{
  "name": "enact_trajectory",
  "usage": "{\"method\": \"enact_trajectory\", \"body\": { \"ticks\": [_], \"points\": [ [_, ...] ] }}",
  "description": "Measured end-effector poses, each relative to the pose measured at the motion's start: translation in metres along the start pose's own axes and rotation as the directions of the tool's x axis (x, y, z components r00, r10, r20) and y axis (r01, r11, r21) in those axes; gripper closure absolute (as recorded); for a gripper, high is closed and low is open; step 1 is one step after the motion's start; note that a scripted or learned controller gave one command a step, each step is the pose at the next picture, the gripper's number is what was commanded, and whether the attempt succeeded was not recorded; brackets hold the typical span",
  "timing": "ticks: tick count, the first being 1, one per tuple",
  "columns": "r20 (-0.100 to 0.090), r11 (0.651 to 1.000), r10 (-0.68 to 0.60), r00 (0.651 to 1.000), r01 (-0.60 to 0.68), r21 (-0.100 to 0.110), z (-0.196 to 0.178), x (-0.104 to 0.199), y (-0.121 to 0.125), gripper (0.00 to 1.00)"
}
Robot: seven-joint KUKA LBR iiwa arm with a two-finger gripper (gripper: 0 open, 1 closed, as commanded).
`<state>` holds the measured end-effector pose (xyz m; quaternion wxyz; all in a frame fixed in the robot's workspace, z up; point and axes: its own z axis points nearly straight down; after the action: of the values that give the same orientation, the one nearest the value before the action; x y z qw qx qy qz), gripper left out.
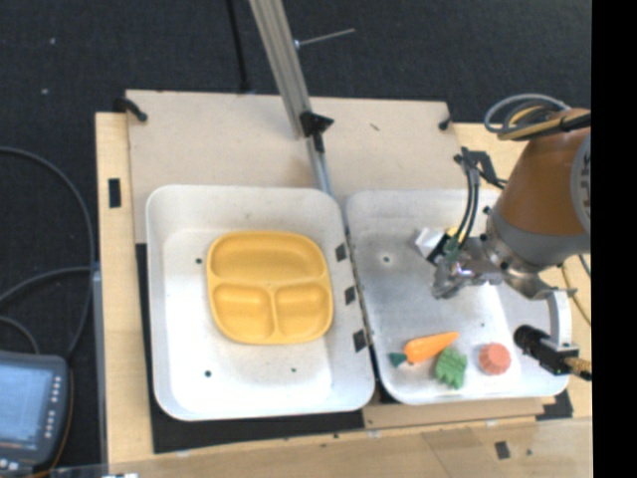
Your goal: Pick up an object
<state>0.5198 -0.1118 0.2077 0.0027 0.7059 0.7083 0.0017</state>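
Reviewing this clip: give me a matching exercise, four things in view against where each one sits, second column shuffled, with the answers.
Things:
1. yellow tray
2. carrot
3. green toy
4. gripper

Places:
A. over the middle of the right bin
B. in the left bin
C. near the right bin's front edge, left of the red toy
D. just behind the green toy

Pairs: 1-B, 2-D, 3-C, 4-A

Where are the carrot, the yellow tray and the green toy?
carrot (434, 346), camera view, middle of its orange body.
yellow tray (269, 286), camera view, ridge between its compartments.
green toy (451, 367), camera view, its centre.
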Motion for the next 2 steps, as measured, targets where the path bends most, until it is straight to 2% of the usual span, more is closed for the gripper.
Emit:
{"method": "enact_trajectory", "body": {
  "ticks": [1, 2],
  "points": [
    [-0.002, 1.000, -0.004, 1.000, 0.004, 0.003, -0.016, 0.044, 0.025, 1.00],
    [-0.003, 1.000, -0.004, 1.000, 0.004, 0.005, -0.009, 0.091, 0.046, 1.00]
  ]
}}
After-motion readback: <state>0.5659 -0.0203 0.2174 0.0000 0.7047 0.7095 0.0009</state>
